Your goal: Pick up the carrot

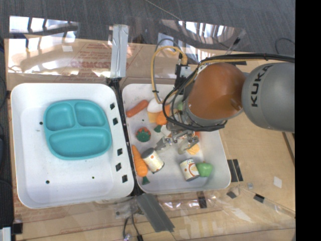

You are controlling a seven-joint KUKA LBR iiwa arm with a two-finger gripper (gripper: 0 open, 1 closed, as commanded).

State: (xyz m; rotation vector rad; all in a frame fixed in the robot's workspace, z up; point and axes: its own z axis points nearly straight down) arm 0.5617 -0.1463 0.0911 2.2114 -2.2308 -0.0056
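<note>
One carrot [139,160] lies along the right bin's [216,182] left wall; light, stiff, slick, best pinched mid-body. Gripper [176,140] hovers mid-bin; I cannot tell its state.

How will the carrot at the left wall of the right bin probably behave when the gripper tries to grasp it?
The carrot looks like a smooth, tapered plastic toy, so it is probably stiff and light, and may slip out toward its thin end. It lies against the right bin wall, which may block one finger. Its round body could roll toward the small can beside it.
</note>
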